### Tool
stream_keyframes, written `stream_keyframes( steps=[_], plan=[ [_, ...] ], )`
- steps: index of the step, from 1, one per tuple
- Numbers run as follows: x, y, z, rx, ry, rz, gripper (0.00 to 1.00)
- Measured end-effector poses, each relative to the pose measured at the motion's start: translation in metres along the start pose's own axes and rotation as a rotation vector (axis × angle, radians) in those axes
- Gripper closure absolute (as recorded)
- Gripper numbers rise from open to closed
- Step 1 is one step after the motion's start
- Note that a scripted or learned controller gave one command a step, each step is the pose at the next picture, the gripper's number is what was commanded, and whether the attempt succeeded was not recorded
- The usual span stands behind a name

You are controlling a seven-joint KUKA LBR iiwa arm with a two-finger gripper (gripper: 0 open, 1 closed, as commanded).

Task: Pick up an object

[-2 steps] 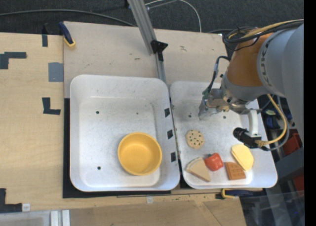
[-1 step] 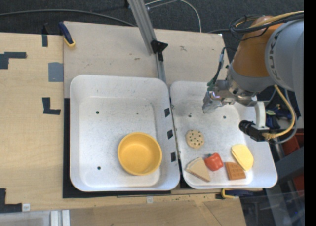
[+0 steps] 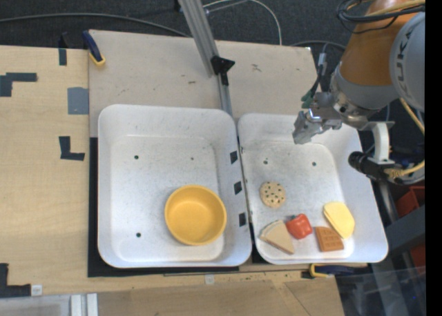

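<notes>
**Arm poised over the right bin, food items waiting at the near edge**

The likely targets lie in the right bin [image 3: 359,170], clustered toward its near end: a round cookie [image 3: 273,194], a red tomato-like piece [image 3: 299,226], a tan bread wedge [image 3: 277,237] touching it, an orange cracker [image 3: 329,239] and a yellow block [image 3: 339,219] just beside that. The gripper [image 3: 306,128] hangs above the far end of this bin, well apart from all of them, with nothing in it; whether the jaws are spread or closed I cannot tell from this angle.

To do the step well, I judge the cookie the best choice: it lies alone, with bare floor on every side, so the jaws can come straight down around it without nudging neighbours. The tomato and wedge are crowded and may slide together.

The left bin [image 3: 124,135] holds a yellow bowl [image 3: 195,214]. Both bins rest on a pale tabletop [image 3: 152,66], with a slanted metal pole [image 3: 197,18] and cables behind.
</notes>
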State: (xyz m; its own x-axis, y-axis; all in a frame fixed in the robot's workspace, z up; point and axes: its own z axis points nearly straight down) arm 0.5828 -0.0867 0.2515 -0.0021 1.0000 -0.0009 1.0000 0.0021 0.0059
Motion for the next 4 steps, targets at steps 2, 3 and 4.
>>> stream_keyframes(
  steps=[2, 3, 4],
  plan=[
    [0.047, -0.008, 0.0, 0.009, 0.002, -0.003, 1.0],
    [0.103, -0.012, 0.013, 0.009, 0.002, -0.005, 1.0],
    [0.157, -0.02, 0.025, 0.01, 0.002, -0.005, 1.0]
  ],
)
